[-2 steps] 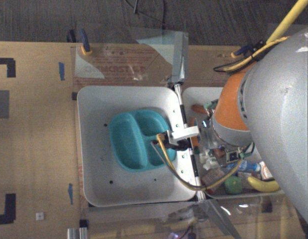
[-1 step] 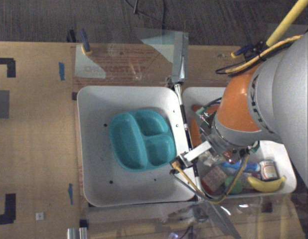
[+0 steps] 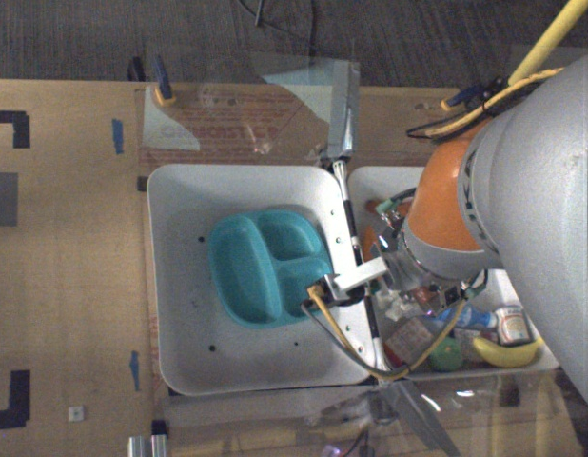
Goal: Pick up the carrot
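Claw (image 3: pixel 402 291) hovers low over the right shallow white bin (image 3: pixel 397 181), open or closed we cannot tell, near the small orange carrot (image 3: pixel 373 241) by its left wall; we judge the pick not yet made.

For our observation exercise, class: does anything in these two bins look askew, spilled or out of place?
The teal divided plate lies turned at an angle to the walls of the left bin. Nothing looks spilled or damaged.

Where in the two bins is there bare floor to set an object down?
Left bin: bare floor between the teal plate and the left wall, also above and below the plate. Right bin: crowded around the banana.
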Controlling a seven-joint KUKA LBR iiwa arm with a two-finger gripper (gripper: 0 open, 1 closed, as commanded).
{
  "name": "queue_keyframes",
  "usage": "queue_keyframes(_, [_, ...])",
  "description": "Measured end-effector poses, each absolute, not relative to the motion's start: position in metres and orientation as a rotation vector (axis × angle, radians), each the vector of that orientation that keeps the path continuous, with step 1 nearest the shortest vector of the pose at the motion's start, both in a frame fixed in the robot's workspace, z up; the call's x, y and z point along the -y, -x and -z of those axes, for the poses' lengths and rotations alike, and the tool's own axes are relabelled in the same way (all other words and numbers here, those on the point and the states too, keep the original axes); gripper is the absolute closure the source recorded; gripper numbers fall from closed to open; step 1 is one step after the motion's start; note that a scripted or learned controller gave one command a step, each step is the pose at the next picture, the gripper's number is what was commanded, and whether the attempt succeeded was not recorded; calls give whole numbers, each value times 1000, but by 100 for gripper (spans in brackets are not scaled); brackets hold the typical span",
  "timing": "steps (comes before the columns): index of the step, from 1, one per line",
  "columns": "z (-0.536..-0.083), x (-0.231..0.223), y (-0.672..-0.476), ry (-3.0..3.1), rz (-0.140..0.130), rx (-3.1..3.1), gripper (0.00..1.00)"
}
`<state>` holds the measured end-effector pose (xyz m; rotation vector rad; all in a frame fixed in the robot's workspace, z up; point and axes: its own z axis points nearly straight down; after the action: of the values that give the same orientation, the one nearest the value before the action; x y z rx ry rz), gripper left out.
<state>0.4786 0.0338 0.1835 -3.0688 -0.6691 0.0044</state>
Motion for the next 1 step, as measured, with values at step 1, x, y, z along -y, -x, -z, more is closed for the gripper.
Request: queue_keyframes(1, [-163,-52,-491,3071,54,749,100])
